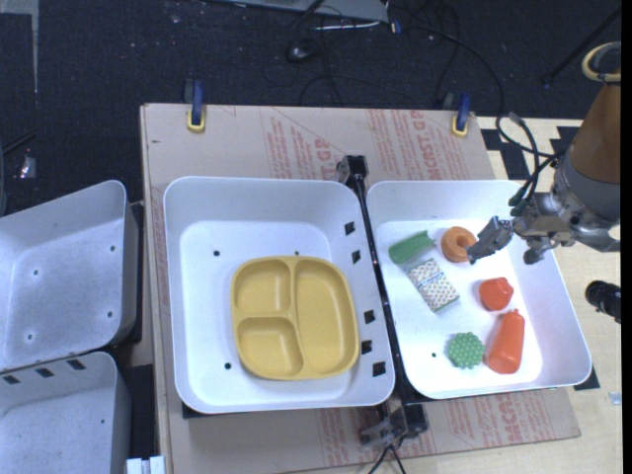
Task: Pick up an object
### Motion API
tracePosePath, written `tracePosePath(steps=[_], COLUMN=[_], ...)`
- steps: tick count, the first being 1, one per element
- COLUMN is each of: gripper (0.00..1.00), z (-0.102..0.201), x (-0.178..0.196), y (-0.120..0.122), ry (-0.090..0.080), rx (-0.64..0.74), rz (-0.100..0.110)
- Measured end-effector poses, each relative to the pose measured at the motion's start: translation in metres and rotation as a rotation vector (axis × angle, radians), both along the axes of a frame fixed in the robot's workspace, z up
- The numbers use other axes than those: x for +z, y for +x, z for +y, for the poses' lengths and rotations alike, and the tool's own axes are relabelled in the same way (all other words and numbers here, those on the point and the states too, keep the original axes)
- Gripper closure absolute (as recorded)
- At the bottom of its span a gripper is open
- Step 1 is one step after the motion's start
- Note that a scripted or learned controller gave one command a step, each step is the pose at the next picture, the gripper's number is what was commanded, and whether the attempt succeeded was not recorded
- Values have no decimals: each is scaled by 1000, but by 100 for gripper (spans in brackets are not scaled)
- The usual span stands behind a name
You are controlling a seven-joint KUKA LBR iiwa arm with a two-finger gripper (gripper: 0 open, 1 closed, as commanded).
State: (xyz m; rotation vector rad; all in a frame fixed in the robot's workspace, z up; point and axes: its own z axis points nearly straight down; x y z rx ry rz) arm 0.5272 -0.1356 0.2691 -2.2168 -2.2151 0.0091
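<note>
The two-finger gripper (pixel 511 241) is positioned over the upper right area of the right white bin (pixel 553 363), fingers spread apart, gripping nothing. One dark fingertip lies just beside the orange ring-shaped toy (pixel 456 243). Also in this bin: a green block (pixel 410 248), a patterned white packet (pixel 434 284), a red pepper-shaped toy (pixel 496 292), an orange carrot-shaped toy (pixel 507 343) and a green knobbly ball (pixel 464 350). The left white bin (pixel 197 265) contains a yellow three-compartment plastic tray (pixel 294 317).

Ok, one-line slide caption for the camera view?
Gripper hovers beside the orange ring in the right bin; yellow tray fills the left.
</note>
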Motion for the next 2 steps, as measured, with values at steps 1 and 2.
tracePosePath(steps=[1,2], gripper=[0,0], z=[0,-8], x=[4,-53], y=[2,5], ry=[-1,-1], rx=[2,-1], rz=[-9,-4])
